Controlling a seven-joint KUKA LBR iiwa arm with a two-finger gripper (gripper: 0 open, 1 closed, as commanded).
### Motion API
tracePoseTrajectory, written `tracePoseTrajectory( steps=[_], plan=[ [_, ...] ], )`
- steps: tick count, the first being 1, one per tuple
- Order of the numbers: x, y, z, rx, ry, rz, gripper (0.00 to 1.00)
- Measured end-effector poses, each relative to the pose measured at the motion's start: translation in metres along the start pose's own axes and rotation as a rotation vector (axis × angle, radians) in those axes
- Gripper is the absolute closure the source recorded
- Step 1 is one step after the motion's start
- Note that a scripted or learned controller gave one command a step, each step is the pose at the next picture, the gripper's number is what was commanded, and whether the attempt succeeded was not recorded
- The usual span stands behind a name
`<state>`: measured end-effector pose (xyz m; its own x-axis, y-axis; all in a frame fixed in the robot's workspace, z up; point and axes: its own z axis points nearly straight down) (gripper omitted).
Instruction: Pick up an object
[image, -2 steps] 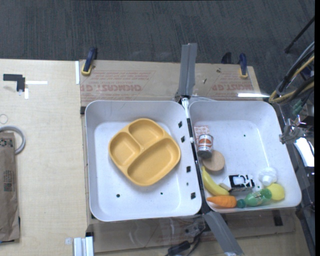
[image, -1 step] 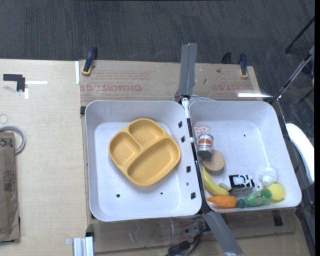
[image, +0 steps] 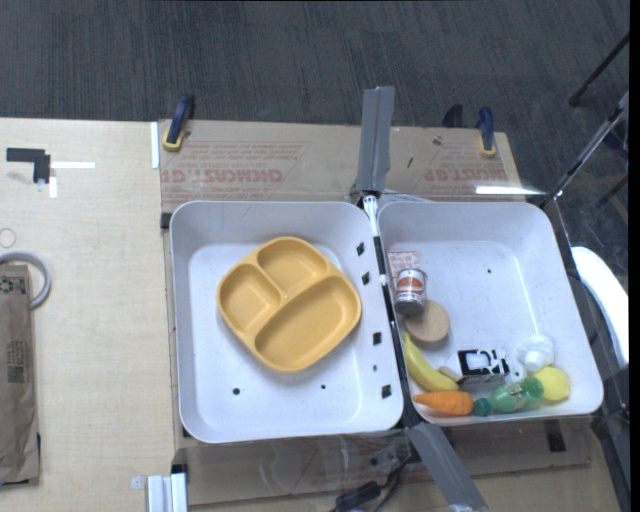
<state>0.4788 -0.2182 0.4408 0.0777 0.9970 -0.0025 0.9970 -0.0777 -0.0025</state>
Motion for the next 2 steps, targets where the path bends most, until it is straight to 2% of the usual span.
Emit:
tracePoseTrajectory(
  steps=[1,2],
  plan=[
    [0.0,0.0,0.0,0.0,0.0,-0.246,1.0],
    [-0.002,0.017,0.0,-0.001,-0.001,-0.248,1.0]
  ],
)
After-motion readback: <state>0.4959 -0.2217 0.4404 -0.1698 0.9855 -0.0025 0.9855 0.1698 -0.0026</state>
